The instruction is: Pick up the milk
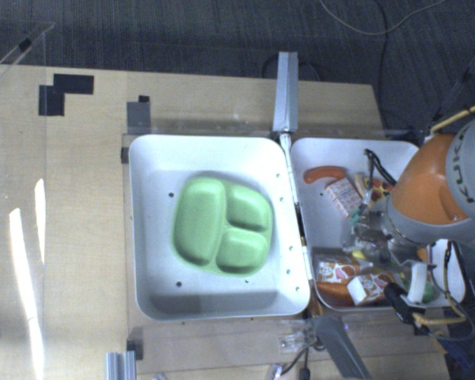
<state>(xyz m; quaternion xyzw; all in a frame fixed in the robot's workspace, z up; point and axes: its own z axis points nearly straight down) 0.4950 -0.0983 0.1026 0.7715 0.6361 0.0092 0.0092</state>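
The arm is a thick, rounded body with a broad orange band above a smooth grey wrist section, and part of a dark letter shows on the pale grey shell just above the orange band; thin black cables loop out beside the orange band on its left. Below the band, the tool is a cluster of dark and metallic parts, too cluttered to make out in detail.
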